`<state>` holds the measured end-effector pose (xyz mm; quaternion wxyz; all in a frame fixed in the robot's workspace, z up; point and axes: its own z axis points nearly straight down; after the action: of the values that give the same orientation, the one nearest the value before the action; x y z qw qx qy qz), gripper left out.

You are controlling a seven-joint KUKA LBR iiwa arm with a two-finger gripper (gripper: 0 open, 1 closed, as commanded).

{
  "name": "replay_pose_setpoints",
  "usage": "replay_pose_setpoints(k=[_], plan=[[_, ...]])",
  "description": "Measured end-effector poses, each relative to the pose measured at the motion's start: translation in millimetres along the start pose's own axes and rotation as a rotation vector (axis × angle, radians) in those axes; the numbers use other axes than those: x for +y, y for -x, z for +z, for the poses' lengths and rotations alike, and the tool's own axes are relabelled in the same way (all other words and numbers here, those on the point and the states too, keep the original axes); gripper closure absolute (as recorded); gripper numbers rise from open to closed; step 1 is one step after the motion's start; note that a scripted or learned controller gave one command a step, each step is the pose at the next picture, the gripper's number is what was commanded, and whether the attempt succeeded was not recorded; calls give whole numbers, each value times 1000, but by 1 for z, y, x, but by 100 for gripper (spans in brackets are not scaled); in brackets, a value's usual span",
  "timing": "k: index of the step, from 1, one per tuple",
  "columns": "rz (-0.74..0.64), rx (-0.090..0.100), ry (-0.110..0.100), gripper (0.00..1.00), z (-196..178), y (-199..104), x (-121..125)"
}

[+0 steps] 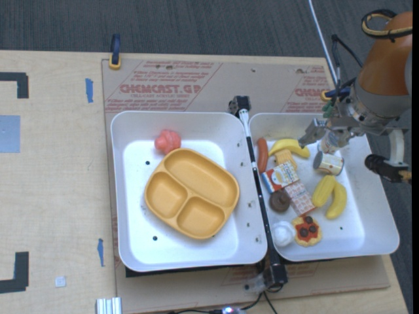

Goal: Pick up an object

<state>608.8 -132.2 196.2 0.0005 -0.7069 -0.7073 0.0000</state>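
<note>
While the arm (386, 64) reaches in over the right bin (376, 231), I see the left bin (124, 195) bearing a yellow divided plate (191, 193) and a pink lump (167, 140). The gripper (332, 142) hangs above a small grey-and-cream object (329, 164); its opening I cannot tell. Bananas (329, 197) lie near

right bin (376, 231) crowded, left bin (127, 175) edges free
</note>
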Motion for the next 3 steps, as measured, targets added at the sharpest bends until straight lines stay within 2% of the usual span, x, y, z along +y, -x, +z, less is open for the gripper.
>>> replay_pose_setpoints(k=[1, 2, 3], plan=[[0, -8, 18, 0, 84, -5, -6], [1, 0, 1, 0, 111, -35, -49], [2, -1, 7, 100, 100, -35, -47]])
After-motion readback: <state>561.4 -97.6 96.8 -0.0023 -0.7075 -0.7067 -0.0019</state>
